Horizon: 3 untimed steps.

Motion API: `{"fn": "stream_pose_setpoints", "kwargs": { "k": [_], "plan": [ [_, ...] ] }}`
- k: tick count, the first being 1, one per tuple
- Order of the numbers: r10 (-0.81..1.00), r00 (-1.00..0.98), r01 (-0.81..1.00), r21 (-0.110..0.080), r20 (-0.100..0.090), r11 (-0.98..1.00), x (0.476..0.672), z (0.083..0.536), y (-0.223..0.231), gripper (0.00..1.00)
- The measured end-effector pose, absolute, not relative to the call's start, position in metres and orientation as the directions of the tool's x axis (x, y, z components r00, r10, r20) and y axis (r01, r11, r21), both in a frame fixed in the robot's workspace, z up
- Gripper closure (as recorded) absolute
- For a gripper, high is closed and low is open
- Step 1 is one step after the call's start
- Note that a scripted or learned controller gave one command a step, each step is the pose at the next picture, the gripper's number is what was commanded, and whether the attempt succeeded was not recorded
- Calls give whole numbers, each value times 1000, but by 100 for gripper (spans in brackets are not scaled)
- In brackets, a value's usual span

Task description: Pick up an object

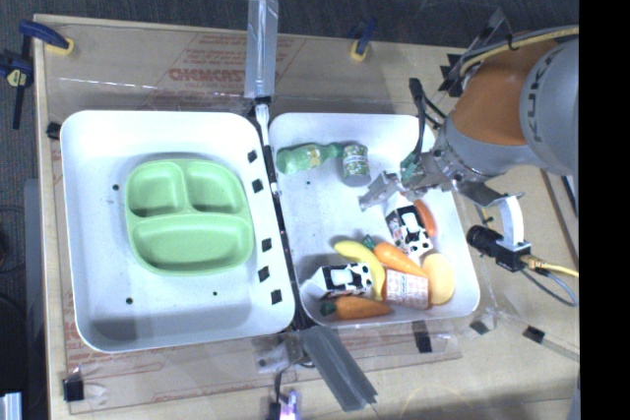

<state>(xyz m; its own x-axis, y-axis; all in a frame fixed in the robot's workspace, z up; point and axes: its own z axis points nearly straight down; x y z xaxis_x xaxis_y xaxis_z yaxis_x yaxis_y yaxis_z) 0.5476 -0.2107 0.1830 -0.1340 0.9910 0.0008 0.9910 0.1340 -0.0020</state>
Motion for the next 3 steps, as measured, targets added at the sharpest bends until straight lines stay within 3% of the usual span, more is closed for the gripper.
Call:
{"fn": "stream_pose_setpoints", "kwargs": {
  "k": [1,2,3],
  "plan": [
    [991,-135,991,-3,1,135,476,174,-211,0],
    [981,-196,981,-2,1,196,531,174,-210,0],
    [983,-186,983,-2,1,186,605,145,-210,0]
  ]
}}
